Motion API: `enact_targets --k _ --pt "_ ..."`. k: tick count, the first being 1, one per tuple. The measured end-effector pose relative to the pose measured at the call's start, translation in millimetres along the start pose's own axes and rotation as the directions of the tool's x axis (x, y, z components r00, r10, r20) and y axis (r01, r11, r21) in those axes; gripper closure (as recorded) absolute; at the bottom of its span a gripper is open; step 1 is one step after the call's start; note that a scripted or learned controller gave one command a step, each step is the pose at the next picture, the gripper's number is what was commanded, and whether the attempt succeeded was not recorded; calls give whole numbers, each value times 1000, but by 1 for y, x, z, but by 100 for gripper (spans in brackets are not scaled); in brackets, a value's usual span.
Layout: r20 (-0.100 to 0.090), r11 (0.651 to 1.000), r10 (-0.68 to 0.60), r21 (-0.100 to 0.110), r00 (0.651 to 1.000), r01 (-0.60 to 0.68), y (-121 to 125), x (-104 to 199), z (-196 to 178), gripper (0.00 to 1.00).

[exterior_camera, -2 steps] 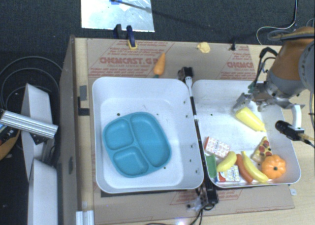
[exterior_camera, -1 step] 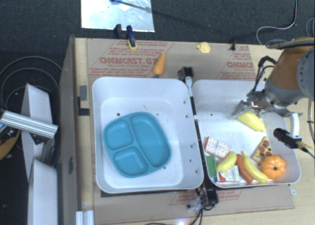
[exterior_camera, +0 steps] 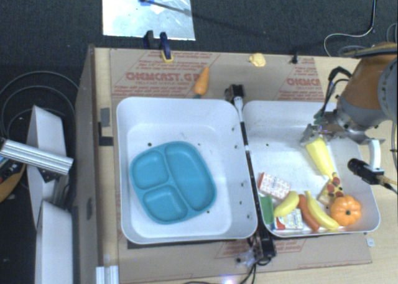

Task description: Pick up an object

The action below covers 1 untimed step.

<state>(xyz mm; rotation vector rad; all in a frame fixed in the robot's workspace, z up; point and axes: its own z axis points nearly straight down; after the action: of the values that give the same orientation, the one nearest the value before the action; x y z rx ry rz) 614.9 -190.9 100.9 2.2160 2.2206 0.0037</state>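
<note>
- Worktop [exterior_camera: 161, 68]: brown printed board carrying two shallow white bins side by side.
- Left bin [exterior_camera: 140, 118]: holds one blue three-compartment plate [exterior_camera: 172, 181], lying flat near the middle of the bin floor.
- Right bin [exterior_camera: 273, 121]: its contents are gathered in the near right part; the far left part of the floor is bare.
- Arm [exterior_camera: 368, 90]: grey with an orange band, reaching in from the right above the right bin's far right corner.
- Gripper [exterior_camera: 318, 132]: set low over the right bin, right at the upper end of a pale yellow corn-like piece [exterior_camera: 321, 156]. Whether the jaws are released or clenched cannot be told from this angle, and no grasp is confirmed.
- Pale yellow piece: lies slanted on the bin floor, its lower end pointing toward the toy pile.
- Toy pile at the near edge of the right bin: an orange pumpkin [exterior_camera: 346, 209] in the corner, a yellow banana [exterior_camera: 319, 212] just beside it, a red-orange sausage-shaped item [exterior_camera: 306, 209], a yellow lemon-like fruit [exterior_camera: 286, 203], and a small red-and-white box [exterior_camera: 273, 184].
- Outside the bins, on the far board: an orange carrot [exterior_camera: 201, 81] and a small yellow object [exterior_camera: 257, 59], well apart from each other.
</note>
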Motion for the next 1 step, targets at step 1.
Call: enact_targets --k 1 --pt "-3 1000 -5 3 1000 5 -15 48 -30 100"
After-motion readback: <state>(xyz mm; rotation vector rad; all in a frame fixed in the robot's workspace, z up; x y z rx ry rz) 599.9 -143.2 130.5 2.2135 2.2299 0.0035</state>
